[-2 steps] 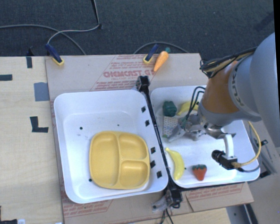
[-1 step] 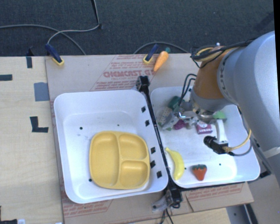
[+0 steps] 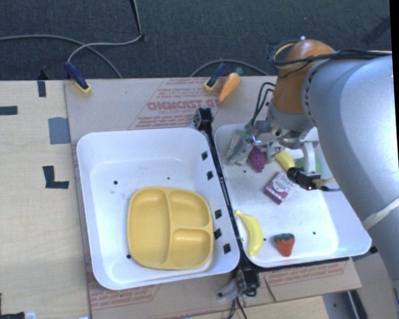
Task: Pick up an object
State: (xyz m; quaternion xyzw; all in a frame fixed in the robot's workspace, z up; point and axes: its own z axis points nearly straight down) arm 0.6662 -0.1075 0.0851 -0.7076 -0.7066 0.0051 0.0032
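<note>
Reaching into the right bin (image 3: 339,238), upper right of frame: gripper (image 3: 258,145) over a purple object (image 3: 257,159); whether open or closed cannot be told. Step: approach. Next: close, then lift.

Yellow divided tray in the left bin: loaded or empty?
Empty. The yellow plastic divided tray lies flat in the left white bin, and all three of its compartments show bare yellow, nothing in them.
</note>
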